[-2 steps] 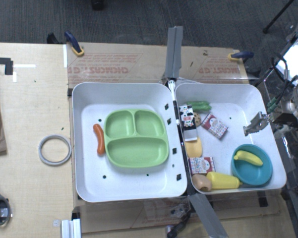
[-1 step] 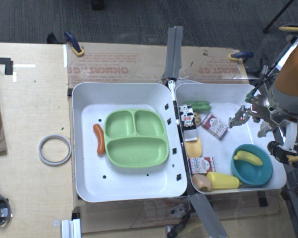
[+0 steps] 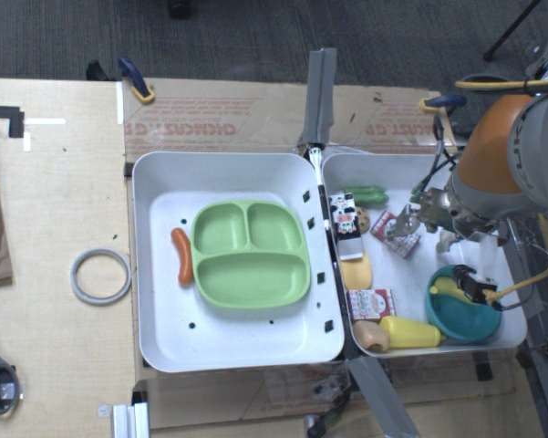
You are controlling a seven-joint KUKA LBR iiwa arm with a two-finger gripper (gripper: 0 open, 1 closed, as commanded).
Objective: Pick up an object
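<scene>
I have the grey arm with its orange band (image 3: 492,149) reaching in from the right over the right-hand shallow white bin (image 3: 397,162). The claw (image 3: 410,229) hangs low near the middle of that bin, and something crinkled, silver and red, like a foil wrapper (image 3: 398,236), sits right at its tip. The view is too coarse there for me to say whether the claw is spread, closed, or pinching that wrapper.

The relation I care about: the wrapper lies directly under and slightly left of the claw, so the nearest candidate needs almost no sideways travel. Its long axis looks to run diagonally, upper right to lower left, though I would not swear to it.

Counting the right bin: one green pod-shaped toy (image 3: 365,194) at the back, one small black-and-white carton (image 3: 346,217) against the dividing wall, one pale yellow wedge (image 3: 356,272), one red-and-white packet (image 3: 372,303), one yellow bottle-like piece (image 3: 408,333) lying with its long axis left to right, one tan rounded piece (image 3: 369,336) touching its left end, and one teal bowl (image 3: 460,308) with something yellow inside.

The left-hand white bin (image 3: 155,263) holds one green three-compartment plate (image 3: 251,254) and one orange sausage-shaped toy (image 3: 181,255) just beside its left edge, lying front to back. Both are well apart from the claw.
</scene>
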